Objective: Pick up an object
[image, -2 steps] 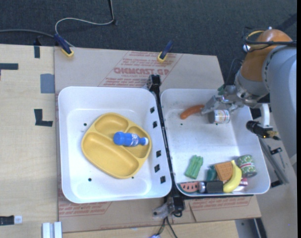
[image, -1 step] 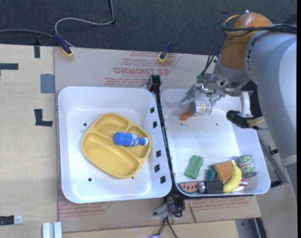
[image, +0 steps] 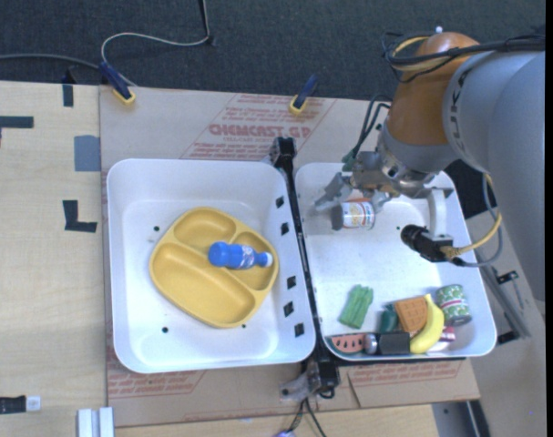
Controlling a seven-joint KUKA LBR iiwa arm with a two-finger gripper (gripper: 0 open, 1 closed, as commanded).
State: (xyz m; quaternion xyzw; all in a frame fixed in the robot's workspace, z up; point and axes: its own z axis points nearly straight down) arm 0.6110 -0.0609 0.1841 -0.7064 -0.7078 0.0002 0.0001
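The arm's gripper (image: pixel 353 209) hangs low over the upper left part of the right bin (image: pixel 385 271), and a small can (image: pixel 357 215) lies on its side right under it. The can is short and cylindrical, with a white label carrying orange-red print and a dull metal end facing left. One grey finger (image: pixel 329 195) slants down to the left of the can, close to that metal end; the other finger is hidden behind the wrist and the can, so it is not possible to tell from this view whether the fingers are spread or closed, or whether the can is between them. The can rests near the divider between the two bins, well apart from the cluster along the right bin's lower edge: a green block (image: pixel 356 306), a watermelon slice (image: pixel 347 343), an orange cracker-like piece (image: pixel 411 313), a banana (image: pixel 429 328) and a green-patterned tin (image: pixel 452 302). In the left bin (image: pixel 135 271) a yellow divided plate (image: pixel 189 280) holds a blue bottle (image: pixel 235 257) lying on its side.
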